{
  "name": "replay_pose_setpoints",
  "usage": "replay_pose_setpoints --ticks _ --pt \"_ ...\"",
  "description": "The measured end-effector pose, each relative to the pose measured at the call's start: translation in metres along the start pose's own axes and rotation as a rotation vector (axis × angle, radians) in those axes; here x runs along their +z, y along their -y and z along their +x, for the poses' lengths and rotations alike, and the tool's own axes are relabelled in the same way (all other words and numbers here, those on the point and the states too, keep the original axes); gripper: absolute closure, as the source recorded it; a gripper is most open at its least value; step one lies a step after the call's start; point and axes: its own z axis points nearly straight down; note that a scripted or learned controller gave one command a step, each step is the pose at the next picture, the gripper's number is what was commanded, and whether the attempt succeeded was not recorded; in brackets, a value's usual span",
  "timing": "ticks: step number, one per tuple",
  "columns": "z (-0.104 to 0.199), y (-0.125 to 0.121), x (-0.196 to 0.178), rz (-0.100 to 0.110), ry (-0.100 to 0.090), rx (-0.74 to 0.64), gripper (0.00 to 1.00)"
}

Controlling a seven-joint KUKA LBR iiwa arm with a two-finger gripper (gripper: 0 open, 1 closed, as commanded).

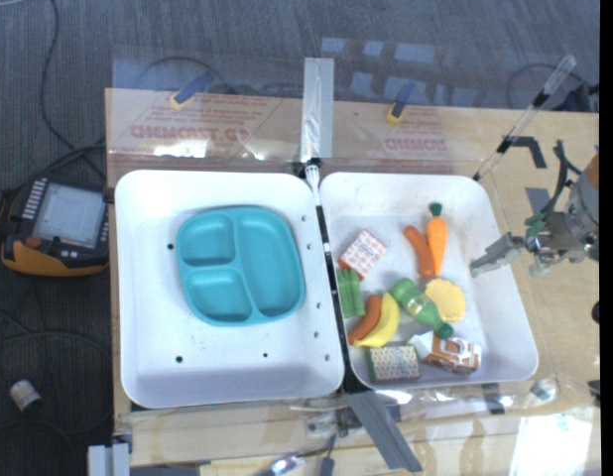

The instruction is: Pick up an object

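Item: my gripper [492, 256], fingers' state I cannot tell, over the right white bin's [485, 198] right rim. Target: orange plastic carrot [436, 238], inside that bin, left of gripper, long axis roughly upright in view.

Grey metal wrist [562, 234] – thin black rods [530, 147]
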Motion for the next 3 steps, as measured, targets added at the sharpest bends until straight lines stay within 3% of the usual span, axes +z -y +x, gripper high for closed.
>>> replay_pose_setpoints --ticks 1,2,3 --pt "0.042 -0.035 0.094 0.001 -0.001 -0.194 0.00" --pt "0.104 -0.087 0.026 -0.002 0.000 -0.340 0.00" --pt "0.000 -0.115 0.083 -0.003 0.003 -0.824 0.00"
